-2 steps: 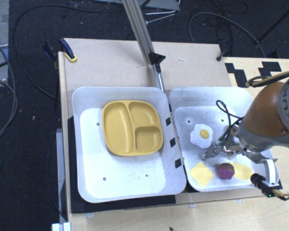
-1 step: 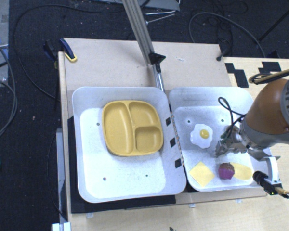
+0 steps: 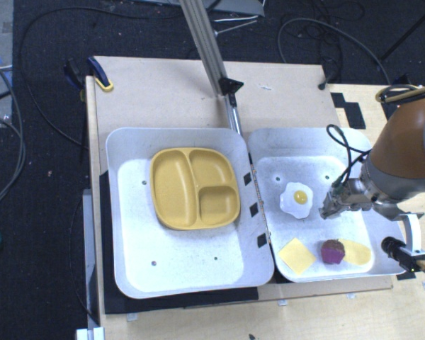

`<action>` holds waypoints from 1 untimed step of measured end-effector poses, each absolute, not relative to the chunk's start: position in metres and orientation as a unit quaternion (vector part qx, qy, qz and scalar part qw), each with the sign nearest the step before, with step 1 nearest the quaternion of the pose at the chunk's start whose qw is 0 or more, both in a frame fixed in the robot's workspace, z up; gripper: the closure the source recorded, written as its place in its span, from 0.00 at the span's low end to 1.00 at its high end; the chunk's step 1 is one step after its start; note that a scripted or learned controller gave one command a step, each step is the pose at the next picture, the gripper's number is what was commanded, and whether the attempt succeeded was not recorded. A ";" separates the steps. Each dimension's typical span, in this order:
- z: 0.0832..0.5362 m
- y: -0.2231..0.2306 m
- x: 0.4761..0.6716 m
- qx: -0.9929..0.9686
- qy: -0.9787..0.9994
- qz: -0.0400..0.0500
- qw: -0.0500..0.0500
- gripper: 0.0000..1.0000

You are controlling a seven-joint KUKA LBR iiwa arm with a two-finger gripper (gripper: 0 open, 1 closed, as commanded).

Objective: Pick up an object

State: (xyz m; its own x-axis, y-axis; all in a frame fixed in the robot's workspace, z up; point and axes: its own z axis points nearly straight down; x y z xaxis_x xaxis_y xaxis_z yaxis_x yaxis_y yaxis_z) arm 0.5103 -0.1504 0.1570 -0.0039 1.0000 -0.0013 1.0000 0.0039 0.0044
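In the right bin (image 3: 269,147) lie a fried egg (image 3: 297,199), a yellow cheese slice (image 3: 297,256), a purple piece (image 3: 332,252) and a pale yellow piece (image 3: 356,252) touching it. My gripper (image 3: 331,206) hangs at the bin's right side, just right of the fried egg and above the purple piece. Its dark fingers point down and left, and nothing shows between them. The orange-banded wrist (image 3: 404,151) rises behind it.
The left bin (image 3: 127,261) holds a yellow divided plate (image 3: 195,188). A grey metal pole (image 3: 205,41) slants down to the seam between the bins. Black clips (image 3: 255,207) sit along that seam. Cables lie on the dark floor around the bench.
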 end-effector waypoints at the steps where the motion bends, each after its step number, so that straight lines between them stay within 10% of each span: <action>1: 0.207 -0.156 0.502 0.706 0.708 0.001 0.002 1.00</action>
State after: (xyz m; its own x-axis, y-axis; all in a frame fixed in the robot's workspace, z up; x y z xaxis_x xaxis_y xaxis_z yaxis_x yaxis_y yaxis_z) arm 0.5025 -0.1559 0.2074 -0.0025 1.0000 -0.0016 1.0000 0.0025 0.0036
